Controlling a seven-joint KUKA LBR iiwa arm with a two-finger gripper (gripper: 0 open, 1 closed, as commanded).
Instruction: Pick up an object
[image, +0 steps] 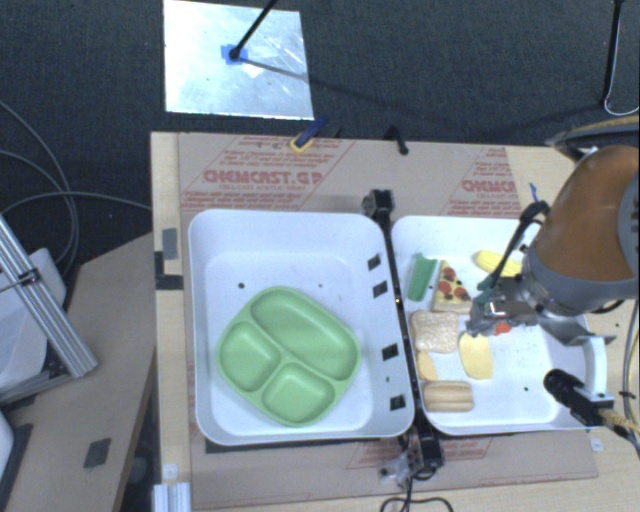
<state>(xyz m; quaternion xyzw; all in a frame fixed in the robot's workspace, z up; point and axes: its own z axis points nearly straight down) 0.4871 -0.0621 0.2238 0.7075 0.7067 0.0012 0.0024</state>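
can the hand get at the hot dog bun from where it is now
Probably yes. The bun lies uncovered near the front wall of the right bin, beside the lemon wedge. The hand is just above and behind it, with nothing lying over the bun.

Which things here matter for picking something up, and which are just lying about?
Part of the job: the gripper; the right bin with its toy food, such as the pizza slice, green piece, yellow piece and hot dog.

Lying about: the left bin; the green divided plate.
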